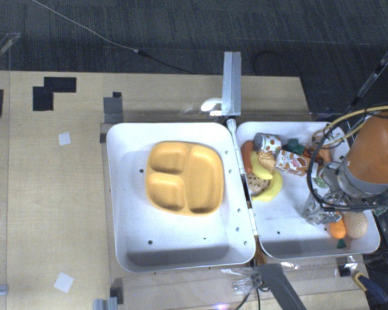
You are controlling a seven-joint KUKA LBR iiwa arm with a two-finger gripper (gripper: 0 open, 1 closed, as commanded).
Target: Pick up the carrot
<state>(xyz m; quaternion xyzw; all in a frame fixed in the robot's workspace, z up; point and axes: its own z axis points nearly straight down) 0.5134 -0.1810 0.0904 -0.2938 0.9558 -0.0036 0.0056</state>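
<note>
A grey arm with an orange band is reaching in over the right bin [375, 243], its hand [320, 211] hanging low above the bin's floor; whether that hand is released or clenched cannot be told from this slant. The carrot [337, 231], a small orange piece with a dark green stub at its lower end, is lying just beside the hand, toward the bin's near right corner and touching a pale rounded item [356, 225] on its far side. Nothing is showing inside the hand's grip, so the pickup is judged not yet made. To do it well, the hand is likely needing to shift toward that corner, centre over the orange body rather than the stub, and come down clear of the pale neighbour and the bin wall. A banana [266, 185] and a can [267, 142] are lying well apart from the hand, near the divide with the left bin [130, 249], which is holding a yellow divided plate [184, 177].
</note>
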